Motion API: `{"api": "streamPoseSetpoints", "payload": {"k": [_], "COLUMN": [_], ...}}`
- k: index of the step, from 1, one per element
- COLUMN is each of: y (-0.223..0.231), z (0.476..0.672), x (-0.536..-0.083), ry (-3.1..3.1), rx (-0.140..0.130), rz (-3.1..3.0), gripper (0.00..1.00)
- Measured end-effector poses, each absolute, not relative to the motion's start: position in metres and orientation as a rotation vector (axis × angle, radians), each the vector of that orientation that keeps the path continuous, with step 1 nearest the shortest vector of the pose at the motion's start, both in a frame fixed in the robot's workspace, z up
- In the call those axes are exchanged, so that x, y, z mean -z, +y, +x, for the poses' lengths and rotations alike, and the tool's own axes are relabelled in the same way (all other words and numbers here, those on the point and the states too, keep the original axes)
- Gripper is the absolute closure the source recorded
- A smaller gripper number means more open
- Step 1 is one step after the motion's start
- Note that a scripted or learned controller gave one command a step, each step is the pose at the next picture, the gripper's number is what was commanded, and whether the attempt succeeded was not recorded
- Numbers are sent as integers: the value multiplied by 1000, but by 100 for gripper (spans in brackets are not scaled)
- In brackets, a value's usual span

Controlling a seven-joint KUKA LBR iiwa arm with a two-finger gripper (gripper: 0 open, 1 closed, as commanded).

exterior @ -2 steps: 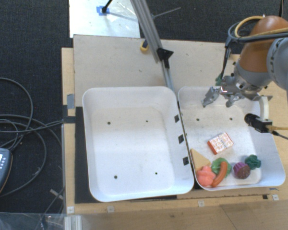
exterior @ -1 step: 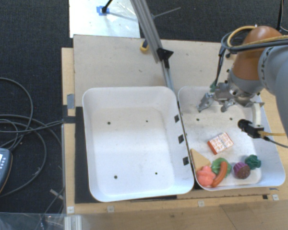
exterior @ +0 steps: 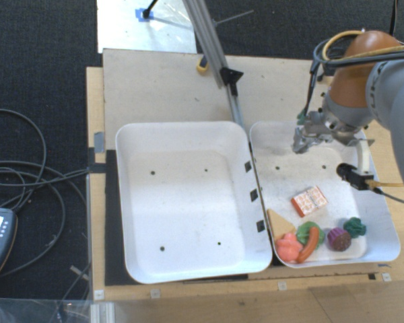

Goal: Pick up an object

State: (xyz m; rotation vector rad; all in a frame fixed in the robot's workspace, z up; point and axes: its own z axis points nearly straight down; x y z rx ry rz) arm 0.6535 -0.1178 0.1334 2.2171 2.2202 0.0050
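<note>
Gripper [exterior: 303, 142]: above the right bin's [exterior: 384, 251] far end; whether open or closed, cannot tell.
Toy waffle block [exterior: 309, 200]: mid-bin, apart from the toy-food cluster.
Handling: likely light, rigid, slippery plastic; pinch across its short flat sides.

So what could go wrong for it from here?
The toy foods are crowded into the right bin's near corner: the carrot lies against the orange piece and the green one, so the hand might catch two or nudge them apart. They also sit close to the bin's rim, where its fingers could bump the wall.
</note>
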Motion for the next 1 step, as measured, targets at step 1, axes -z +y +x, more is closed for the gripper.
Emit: {"api": "streamPoseSetpoints", "payload": {"k": [1], "y": [-110], "z": [662], "x": [-185], "ry": [2225], "rx": [-8], "rz": [2210], "gripper": [100]}}
